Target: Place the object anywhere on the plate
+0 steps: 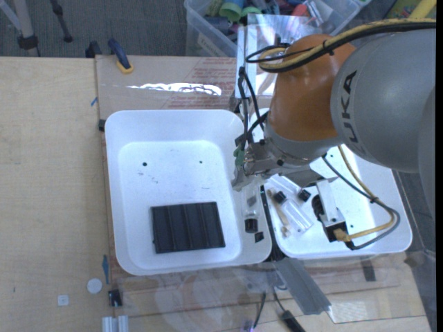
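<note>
A black ribbed rectangular plate [187,227] lies flat in the front part of the left white bin [124,185]. My gripper [284,209] hangs over the left side of the right bin [387,237], just right of the rim shared by the two bins and well right of the plate. The arm's orange band [304,95] and grey body hide most of the right bin. What lies under the gripper is too cluttered with clear and black parts to make out.
At the back stands a clear tub [214,16] of colourful toys. A blue and yellow tool [120,56] lies on the cardboard behind the left bin. Yellow and black cables [367,230] loop over the right bin. Small bits [93,286] sit at the bench's front left.
</note>
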Available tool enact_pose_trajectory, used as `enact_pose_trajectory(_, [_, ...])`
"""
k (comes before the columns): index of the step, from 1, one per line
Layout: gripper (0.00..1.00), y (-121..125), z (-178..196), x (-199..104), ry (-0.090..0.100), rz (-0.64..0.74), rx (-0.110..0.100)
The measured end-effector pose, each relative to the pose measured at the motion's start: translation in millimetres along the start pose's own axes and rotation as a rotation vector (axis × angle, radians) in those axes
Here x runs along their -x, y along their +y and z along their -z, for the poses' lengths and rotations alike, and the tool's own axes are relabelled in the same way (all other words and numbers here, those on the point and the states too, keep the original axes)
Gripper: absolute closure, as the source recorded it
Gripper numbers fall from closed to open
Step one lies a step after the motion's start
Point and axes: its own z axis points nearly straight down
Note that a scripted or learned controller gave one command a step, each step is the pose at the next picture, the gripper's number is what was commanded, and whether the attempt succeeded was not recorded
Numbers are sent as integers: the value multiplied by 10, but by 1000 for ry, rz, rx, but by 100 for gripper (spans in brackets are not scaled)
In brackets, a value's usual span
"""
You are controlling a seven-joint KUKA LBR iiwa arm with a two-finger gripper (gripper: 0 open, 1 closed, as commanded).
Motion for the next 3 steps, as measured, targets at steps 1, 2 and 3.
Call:
enact_pose_trajectory(1, [100, 206, 595, -653, -2, 256, 7])
enact_pose_trajectory(2, [100, 243, 1176, -799, -3, 402, 7])
enact_pose_trajectory(3, [100, 276, 1634, -1082, -3, 529, 8])
